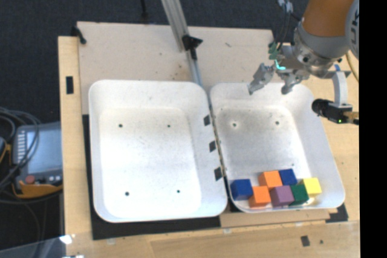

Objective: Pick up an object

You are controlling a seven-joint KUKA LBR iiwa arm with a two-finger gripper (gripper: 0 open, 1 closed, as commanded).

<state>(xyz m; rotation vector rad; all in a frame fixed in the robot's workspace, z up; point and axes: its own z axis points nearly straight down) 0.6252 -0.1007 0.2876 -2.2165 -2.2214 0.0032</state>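
Several small cubes lie bunched at the near edge of the right bin (314,130): a blue cube (241,188), two orange cubes (271,179) (260,195), a second blue cube (288,176), a purple cube (281,195), a green cube (299,193) and a yellow cube (312,185). My gripper (273,83) hangs above the far edge of the right bin, well away from the cubes. Its fingers are spread open with nothing between them.
The left bin (97,130) stands beside the right one, with black clips along the shared edge. A slanted aluminium post (172,9) rises behind the bins. A pendant with cables (33,160) lies off the bench at far left.
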